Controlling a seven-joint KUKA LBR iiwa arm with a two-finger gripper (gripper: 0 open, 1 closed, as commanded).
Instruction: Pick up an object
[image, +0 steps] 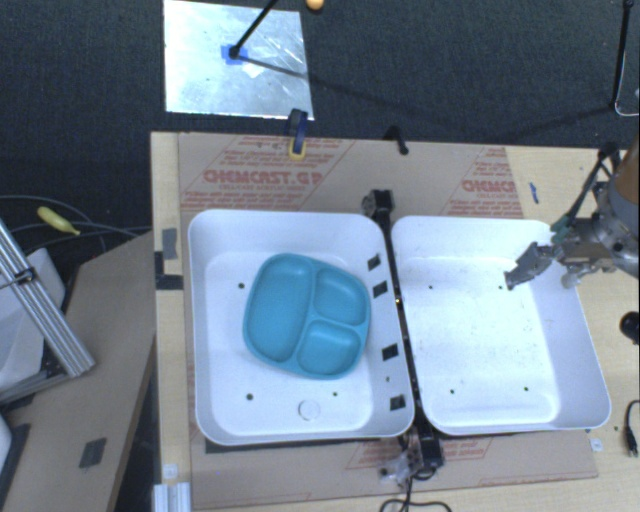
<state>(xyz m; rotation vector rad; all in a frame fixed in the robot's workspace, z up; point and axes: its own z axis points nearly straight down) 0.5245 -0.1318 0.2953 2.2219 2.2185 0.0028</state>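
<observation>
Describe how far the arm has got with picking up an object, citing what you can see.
Done: nothing looks lifted. The blue divided plate lies flat in the left bin. In hand: the gripper hangs over the right bin, holding nothing visible. Left: reaching, grasping and lifting the plate.

Grey metal gripper (512, 280) on a pale silver-grey wrist block, dull and angular. Dark, slim fingers (522, 270), tapering toward the tips. Thin dark cables along the upper side of the wrist. Tan-orange patch higher up, at the frame's edge.
</observation>
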